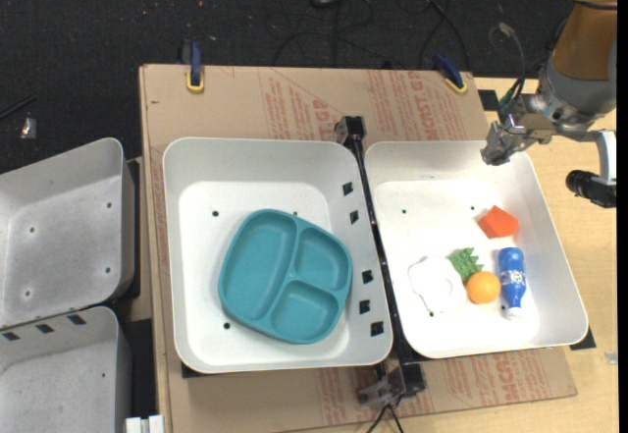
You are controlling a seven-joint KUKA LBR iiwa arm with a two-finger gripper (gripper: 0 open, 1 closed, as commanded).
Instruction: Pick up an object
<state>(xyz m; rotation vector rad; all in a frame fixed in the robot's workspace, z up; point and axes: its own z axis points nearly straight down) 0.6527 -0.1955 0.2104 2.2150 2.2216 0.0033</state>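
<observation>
approach step: tool (497,148) hangs over the right bin's (549,215) upper right rim, grip state unclear.
orange block (498,222), orange ball (482,288) and blue bottle (510,277) lie lower right; next it must descend onto one.

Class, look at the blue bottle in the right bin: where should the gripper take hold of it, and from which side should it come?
Probably across the middle of the blue bottle, coming straight down from above. It lies flat on the right bin floor, long and narrow, so its sides suit the gripper. The orange ball touches its left side, so grip toward the upper end, where there is more room.
</observation>
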